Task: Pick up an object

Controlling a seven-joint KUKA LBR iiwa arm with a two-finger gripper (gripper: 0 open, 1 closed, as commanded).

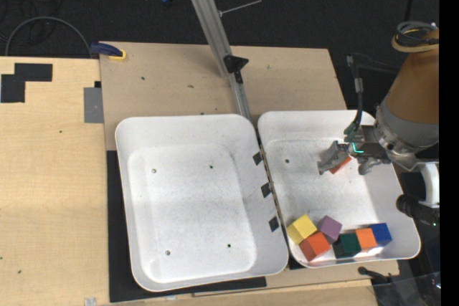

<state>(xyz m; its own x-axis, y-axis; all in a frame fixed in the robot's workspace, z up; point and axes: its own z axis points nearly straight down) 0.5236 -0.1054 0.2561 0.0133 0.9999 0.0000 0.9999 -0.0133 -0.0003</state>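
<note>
Evidently the end effector (336, 160) hangs over the right bin (301, 129); a small reddish piece shows at its fingers, though whether they grip it I cannot tell. Coloured blocks (340, 236) cluster at that bin's near edge.

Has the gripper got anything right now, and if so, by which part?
Cannot be told. The gripper hangs over the right bin with something small and red-orange at its tip, too blurred to confirm a hold.
</note>
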